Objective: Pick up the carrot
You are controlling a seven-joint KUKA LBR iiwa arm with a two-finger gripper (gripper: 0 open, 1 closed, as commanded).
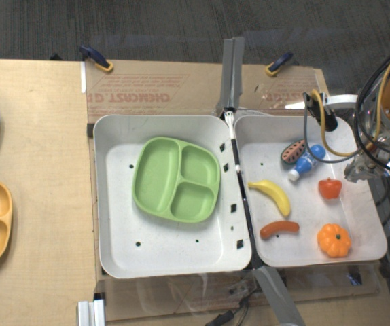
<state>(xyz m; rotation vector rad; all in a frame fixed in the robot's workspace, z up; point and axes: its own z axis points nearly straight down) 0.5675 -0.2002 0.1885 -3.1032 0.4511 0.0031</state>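
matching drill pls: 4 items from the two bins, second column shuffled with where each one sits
Items:
1. green plate
2. banana
3. pumpkin
4. blue bottle

Places:
A. right bin, near front right corner
B. left bin, about the middle
C. right bin, toward the back, beside the striped toy
D. right bin, left side, just above the sausage

Pairs: 1-B, 2-D, 3-A, 4-C
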